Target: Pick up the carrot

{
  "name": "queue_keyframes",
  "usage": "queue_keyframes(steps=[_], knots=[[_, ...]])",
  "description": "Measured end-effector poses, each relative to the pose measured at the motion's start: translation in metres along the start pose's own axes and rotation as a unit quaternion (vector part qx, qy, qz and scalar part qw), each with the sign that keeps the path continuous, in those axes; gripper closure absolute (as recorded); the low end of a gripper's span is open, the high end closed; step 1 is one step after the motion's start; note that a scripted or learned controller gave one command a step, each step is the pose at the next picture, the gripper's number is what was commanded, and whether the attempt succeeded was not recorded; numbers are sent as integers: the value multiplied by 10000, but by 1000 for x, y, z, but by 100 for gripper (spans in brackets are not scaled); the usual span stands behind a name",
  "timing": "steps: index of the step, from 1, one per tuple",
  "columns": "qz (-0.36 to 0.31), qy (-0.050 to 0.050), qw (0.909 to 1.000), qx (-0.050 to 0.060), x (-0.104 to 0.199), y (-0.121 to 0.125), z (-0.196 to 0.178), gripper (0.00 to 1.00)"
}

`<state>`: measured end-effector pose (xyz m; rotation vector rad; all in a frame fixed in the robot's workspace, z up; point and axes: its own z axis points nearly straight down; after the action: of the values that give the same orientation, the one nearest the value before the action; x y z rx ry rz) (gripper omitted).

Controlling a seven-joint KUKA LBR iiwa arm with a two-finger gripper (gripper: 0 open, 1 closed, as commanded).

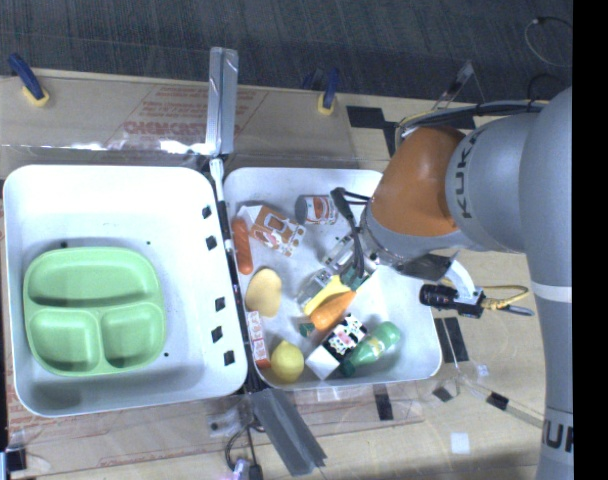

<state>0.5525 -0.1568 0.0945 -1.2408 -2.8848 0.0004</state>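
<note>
Hovering just above the carrot [329, 311], the gripper [344, 271].

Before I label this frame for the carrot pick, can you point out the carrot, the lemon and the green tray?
carrot [329, 311]: camera view, middle of its orange body.
lemon [287, 361]: camera view, centre of its yellow skin.
green tray [92, 273]: camera view, bare floor of its long upper compartment.
</note>
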Motion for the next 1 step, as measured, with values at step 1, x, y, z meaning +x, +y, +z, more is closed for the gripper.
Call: queue_keyframes(steps=[1], knots=[[-340,0,9994,-4,46,-57,3,0]])
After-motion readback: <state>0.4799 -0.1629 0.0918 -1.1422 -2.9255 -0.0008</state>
